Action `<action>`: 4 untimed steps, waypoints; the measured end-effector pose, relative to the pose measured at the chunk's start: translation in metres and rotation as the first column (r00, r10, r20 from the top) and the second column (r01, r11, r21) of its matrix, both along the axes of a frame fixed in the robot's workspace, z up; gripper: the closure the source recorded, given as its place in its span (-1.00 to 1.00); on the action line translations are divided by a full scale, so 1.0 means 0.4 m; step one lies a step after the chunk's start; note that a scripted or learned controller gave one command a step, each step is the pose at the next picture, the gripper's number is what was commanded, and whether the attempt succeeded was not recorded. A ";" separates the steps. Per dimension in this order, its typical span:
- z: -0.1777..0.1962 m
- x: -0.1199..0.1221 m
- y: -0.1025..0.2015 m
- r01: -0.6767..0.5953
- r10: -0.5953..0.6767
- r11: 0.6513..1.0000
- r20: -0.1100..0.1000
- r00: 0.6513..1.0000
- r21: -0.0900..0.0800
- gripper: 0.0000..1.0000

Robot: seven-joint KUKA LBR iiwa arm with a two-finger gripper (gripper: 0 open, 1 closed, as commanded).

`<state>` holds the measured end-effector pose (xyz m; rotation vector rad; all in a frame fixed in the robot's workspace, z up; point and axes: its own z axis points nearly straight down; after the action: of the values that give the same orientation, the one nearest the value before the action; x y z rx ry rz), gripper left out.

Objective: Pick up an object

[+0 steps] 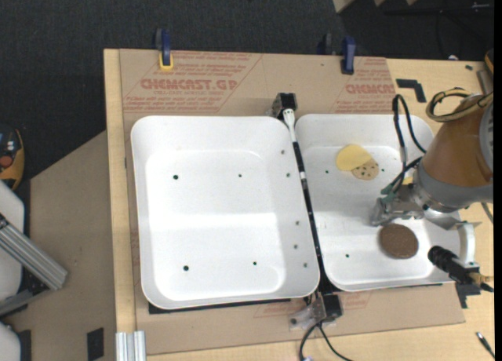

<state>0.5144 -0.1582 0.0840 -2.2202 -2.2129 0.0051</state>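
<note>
Two objects lie in the right bin [345, 265]. A yellow, flat piece with a speckled tan patch [357, 162] rests near the bin's far side. A brown round disc [398, 241] sits near the front right corner. My gripper [391, 210] hangs low over the bin, just behind the brown disc and close to its far edge. The grey wrist and orange band [461, 147] rise behind it to the right. Nothing is seen in the gripper's hold.
The left bin [157, 195] lies beside the right one, with a black divider strip [302, 187] between them. Blue clamps [163, 44] [348, 52] grip the bench's far edge. Cables [401, 128] loop by the arm.
</note>
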 end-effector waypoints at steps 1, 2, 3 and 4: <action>0.621 0.085 -0.064 -0.005 0.005 1.000 0.029 1.000 -0.011 1.00; 0.549 0.007 0.094 -0.009 0.009 1.000 0.004 1.000 0.001 1.00; 0.451 -0.093 0.323 -0.013 0.013 1.000 -0.001 1.000 0.002 1.00; 0.397 -0.090 0.168 0.003 -0.003 1.000 0.003 1.000 -0.003 1.00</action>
<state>0.4783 -0.0910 0.2430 -2.2269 -2.2123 0.0052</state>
